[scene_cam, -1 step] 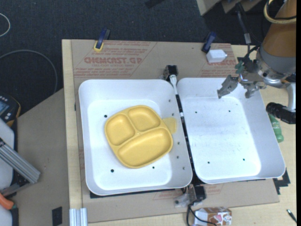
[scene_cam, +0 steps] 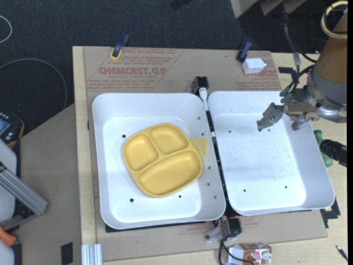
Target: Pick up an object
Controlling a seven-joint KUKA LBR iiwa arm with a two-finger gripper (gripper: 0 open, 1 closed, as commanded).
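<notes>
My pincer (scene_cam: 282,116) hangs over the upper part of the right bin (scene_cam: 309,195), fingers spread, nothing between them. Fingers are dull grey metal, angular; one fingertip (scene_cam: 266,120) juts toward the bins' shared edge. Arm comes in from the right; orange band (scene_cam: 334,65) shows above the wrist.

Only pickable object is a yellow tray (scene_cam: 161,160), in the left bin (scene_cam: 107,164), well apart from the pincer. It's smooth moulded plastic, rounded outline, three shallow compartments: two small ones at the far side, one wide one nearer the camera. It lies flat and slightly rotated, roughly mid-bin, with a small tab toward the divider.

Both bins are shallow glossy white plastic with rounded corners, a few dark dots on the floors, black clips at the seam. They sit on a brown printed cardboard sheet (scene_cam: 165,65) over the worktop. A small white block (scene_cam: 253,65) lies on the cardboard behind the right bin.
</notes>
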